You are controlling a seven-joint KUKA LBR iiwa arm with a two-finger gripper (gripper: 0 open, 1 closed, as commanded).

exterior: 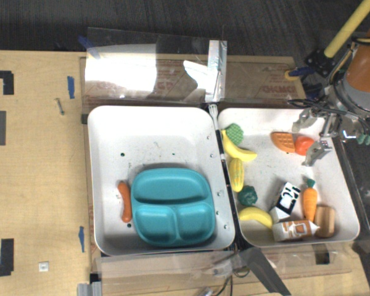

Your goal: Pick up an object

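Note:
My gripper (310,135) hangs over the far right part of the right bin (348,184), with its two fingers spread wide, so it reads as open. An orange ridged toy (283,140) with a red piece (303,145) beside it lies on the bin floor just left of the fingers. The red piece sits close to the gap between them, but I see nothing clamped. Other toys in this bin are a banana (237,150), a green ball (234,131), a corn cob (237,174) and a carrot (309,202).
The left bin (105,134) holds a teal divided plate (172,205) and an orange sausage (126,201). Near the right bin's front lie a dark green piece (249,195), a yellow fruit (256,216), a black-and-white carton (288,198), a brown loaf (324,219) and a small box (299,229).

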